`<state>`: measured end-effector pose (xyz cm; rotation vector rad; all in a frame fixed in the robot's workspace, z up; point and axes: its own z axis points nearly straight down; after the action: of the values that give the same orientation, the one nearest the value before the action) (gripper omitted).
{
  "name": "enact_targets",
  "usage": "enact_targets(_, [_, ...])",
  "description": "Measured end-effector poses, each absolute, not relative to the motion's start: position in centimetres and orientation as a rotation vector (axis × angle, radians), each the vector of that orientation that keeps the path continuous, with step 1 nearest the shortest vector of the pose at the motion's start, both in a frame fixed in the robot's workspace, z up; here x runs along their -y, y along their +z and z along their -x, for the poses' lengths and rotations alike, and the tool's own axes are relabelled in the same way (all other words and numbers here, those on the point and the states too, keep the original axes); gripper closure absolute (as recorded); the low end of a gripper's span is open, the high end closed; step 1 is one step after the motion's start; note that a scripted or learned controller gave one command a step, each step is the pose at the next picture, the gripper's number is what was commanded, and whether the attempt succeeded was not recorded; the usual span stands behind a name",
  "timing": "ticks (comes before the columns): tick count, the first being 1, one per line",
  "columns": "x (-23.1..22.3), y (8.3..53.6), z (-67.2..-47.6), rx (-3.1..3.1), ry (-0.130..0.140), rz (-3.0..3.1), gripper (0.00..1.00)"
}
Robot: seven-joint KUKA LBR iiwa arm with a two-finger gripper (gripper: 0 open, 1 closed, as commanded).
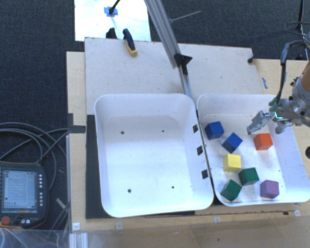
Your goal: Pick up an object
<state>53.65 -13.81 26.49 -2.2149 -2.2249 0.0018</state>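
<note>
Seven blocks are sitting in the right bin [294, 154] on my feed, and the left bin [106, 138] next to it has just a few dark dots on its floor. From where I'm watching, the arm [307, 89] comes in from the right edge and the gripper [266, 122] hangs over the upper part of the right bin, just above and a bit left of the orange block [263, 141]. Nothing is between the fingers as far as I can see; honestly I can't tell whether they're spread or closed from this angle, the metal bits blur together. The orange block is the nearest thing to the claw, close beside it but I can't say if they touch. Over to the left there's a blue block [214, 129] near the bin's left wall, and a second blue block [232, 142] just down and right of it, tilted like a diamond. Below that sits a yellow block [232, 162], then two green ones, one [248, 176] near the yellow and another [231, 189] lower down by the front rim. A purple block [269, 188] is in the front right corner area. Off to the far left, on the dark carpet, the control pendant [18, 192] lies with its cables looping around.
</note>
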Motion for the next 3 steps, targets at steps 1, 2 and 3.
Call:
enact_targets(1, [13.8,26.7,-53.7,2.226,-0.002,2.219,0.0])
enact_targets(2, [14.8,21.9,-54.0,2.222,0.003,2.218,0.0])
enact_targets(3, [15.6,17.3,-53.8,2.221,0.003,2.218,0.0])
